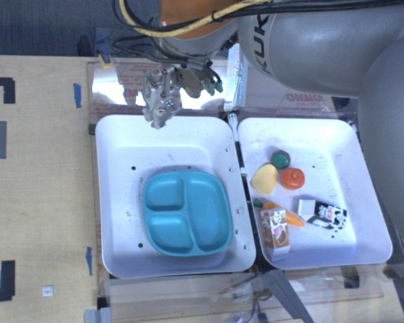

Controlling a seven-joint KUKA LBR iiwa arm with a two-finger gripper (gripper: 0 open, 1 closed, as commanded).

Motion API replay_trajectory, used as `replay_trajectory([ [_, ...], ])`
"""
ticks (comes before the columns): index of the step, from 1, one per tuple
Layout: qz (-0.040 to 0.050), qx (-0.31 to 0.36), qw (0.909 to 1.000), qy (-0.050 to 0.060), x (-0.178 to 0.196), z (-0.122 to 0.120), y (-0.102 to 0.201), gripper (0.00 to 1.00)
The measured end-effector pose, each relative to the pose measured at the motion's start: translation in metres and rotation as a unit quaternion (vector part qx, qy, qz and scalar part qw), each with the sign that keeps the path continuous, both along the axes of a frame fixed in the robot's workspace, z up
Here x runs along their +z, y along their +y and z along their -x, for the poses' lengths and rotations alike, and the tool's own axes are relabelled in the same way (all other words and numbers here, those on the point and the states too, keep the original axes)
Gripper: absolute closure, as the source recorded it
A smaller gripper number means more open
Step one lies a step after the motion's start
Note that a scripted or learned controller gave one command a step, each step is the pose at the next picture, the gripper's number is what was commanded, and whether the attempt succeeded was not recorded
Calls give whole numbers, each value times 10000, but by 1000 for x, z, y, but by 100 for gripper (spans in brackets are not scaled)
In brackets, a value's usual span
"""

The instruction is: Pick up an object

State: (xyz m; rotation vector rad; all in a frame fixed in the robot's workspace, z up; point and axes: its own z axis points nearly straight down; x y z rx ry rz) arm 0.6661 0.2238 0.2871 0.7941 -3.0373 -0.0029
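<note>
The gripper [159, 116] hangs at the left bin's [114, 180] far edge, its grip state impossible to tell, so it should cross to the right bin [363, 180] and descend squarely over the isolated red tomato [293, 177] near that bin's centre.

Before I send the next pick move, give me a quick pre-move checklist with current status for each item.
1. Gripper carrying nothing: ok, nothing visible between its fingers.
2. Gripper over the bin with targets: not ok, it hangs at the far edge of the left bin; the toys lie in the right bin.
3. Blue divided plate out of the way: ok, left bin.
4. Targets separated: not ok, yellow toy, tomato, carrot crowd together.
5. Finger opening: cannot tell.
</note>
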Motion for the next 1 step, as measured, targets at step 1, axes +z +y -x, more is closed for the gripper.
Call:
replay_trajectory([
  [1, -39, -15, 10000, -84, 18, -3, 1, 100],
])
